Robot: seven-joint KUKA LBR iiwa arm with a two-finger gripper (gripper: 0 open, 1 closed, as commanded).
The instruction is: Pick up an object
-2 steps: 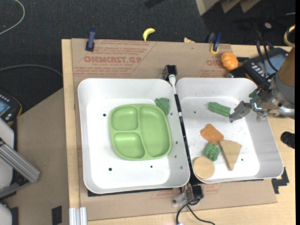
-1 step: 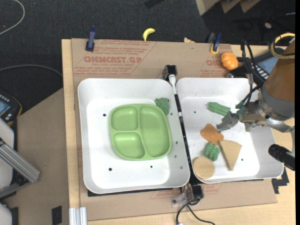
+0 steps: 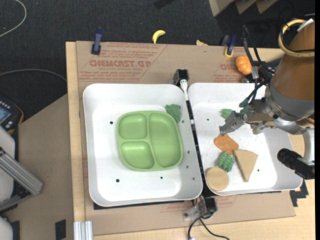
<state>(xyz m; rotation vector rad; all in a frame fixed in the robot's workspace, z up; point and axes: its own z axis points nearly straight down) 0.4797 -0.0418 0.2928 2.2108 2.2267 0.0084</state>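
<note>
My gripper (image 3: 242,128) hangs over the right bin (image 3: 280,181), reaching in from the right. It is open, with bare white bin floor showing between its fingers. A small green piece (image 3: 226,114) lies just beside its left finger (image 3: 228,127). Below it lies an orange piece (image 3: 226,143). Nearer the front are a green lumpy object (image 3: 226,161), a tan wedge (image 3: 246,164) and a round tan disc (image 3: 217,179).
The left bin (image 3: 100,109) holds a green divided plate (image 3: 150,139) and a small green piece (image 3: 173,111) at its right wall. A black divider rail (image 3: 191,129) runs between the bins. An orange object (image 3: 243,64) sits behind the right bin.
</note>
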